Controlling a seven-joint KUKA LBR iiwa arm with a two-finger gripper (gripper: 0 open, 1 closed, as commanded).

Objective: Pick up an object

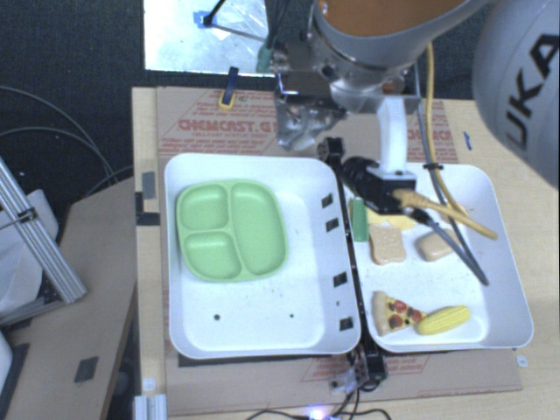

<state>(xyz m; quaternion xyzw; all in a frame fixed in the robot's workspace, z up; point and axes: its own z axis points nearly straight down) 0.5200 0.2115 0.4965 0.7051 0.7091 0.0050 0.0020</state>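
My gripper (302,129) hangs below the orange-banded wrist, over the back rim of the left bin (262,322) near the divider, with nothing visibly between its fingers. A green divided plate (232,230) lies in the left bin. The right bin (503,309) holds a pizza slice (395,313), a yellow corn cob (442,320), a toast slice (388,245), a tan block (433,248), a thin green stick (358,219) and a flat yellow piece (395,222). All of these lie in front of and to the right of the gripper.
A black fixture (376,189) with a white post (392,138) and long tan and grey rods (455,226) reaches across the back of the right bin. The arm's grey body (525,68) fills the upper right. A blue and yellow clamp (229,90) sits on the cardboard behind the bins.
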